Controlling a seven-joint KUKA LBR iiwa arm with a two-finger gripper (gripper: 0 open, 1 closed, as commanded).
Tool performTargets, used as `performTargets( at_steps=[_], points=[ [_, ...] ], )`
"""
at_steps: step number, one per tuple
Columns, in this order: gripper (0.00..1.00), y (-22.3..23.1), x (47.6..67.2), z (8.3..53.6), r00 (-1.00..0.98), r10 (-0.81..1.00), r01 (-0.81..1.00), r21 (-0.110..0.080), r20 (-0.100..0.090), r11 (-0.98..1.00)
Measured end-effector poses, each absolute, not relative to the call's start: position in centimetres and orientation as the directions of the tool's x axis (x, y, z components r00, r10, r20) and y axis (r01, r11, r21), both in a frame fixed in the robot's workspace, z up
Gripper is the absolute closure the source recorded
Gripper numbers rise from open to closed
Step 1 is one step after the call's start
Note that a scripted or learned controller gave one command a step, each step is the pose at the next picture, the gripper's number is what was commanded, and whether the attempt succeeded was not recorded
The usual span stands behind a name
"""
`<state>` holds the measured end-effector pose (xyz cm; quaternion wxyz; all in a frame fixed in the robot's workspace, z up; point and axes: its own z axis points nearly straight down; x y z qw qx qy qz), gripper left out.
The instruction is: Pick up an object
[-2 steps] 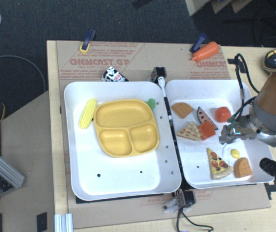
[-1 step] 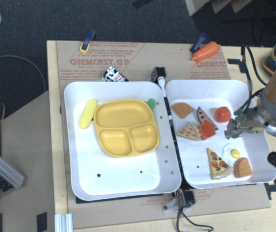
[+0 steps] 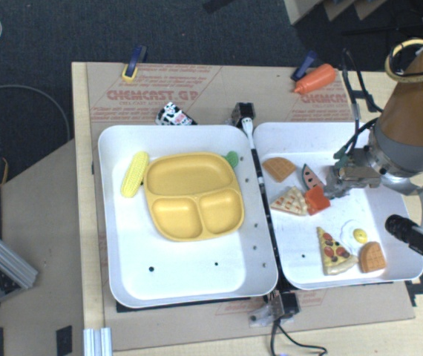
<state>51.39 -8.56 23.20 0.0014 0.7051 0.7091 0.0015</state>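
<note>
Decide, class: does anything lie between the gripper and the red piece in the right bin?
Nothing visible does. The gripper sits right at the red piece, which lies beside the waffle wedge and the watermelon slice. These neighbours crowd it but do not block it.

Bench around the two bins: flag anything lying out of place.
Two items sit outside the bins on the cardboard: a small black-and-white cow-patterned toy just behind the left white bin, and an orange plastic carrot behind the right white bin. Nothing looks spilled or broken.
</note>
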Motion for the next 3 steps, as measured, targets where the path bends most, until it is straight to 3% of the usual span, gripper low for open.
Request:
performTargets(
  at_steps=[1,2,3],
  points=[
    [1.00,-4.0,55.8,23.1,-0.006,1.000,1.000,0.005,0.000,0.006],
    [1.00,-2.5,58.0,21.4,-0.003,1.000,1.000,0.003,-0.001,0.003],
    [1.00,-3.1,57.3,23.4,0.000,1.000,1.000,0.004,-0.001,0.000]
  ],
)
